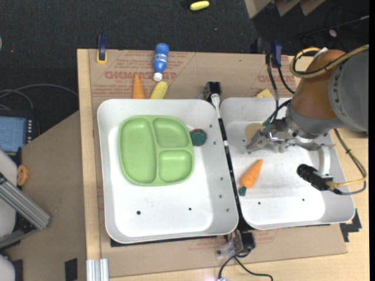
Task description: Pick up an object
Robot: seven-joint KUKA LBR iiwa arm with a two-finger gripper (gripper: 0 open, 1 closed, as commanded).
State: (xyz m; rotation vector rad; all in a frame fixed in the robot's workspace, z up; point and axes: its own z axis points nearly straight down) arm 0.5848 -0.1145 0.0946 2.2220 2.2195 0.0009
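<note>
An orange toy carrot [251,174] with a green tip lies in the right bin [293,212], near its left wall. My gripper [259,140] hangs over the upper left part of that bin, just above and slightly right of the carrot, apart from it. A pale tan patch [254,130] shows at the gripper's tip; I cannot make out what it is. In the left bin [170,215] sit a green divided plate [157,150] and a small dark teal round object [198,137] at the plate's right edge.
On the cardboard behind the bins lie a blue-and-white bottle [159,60], an orange piece [137,87] and a yellow corn-like piece [159,89]. A black cable connector [312,177] hangs over the right bin. The grey arm [334,92] covers the bin's upper right.
</note>
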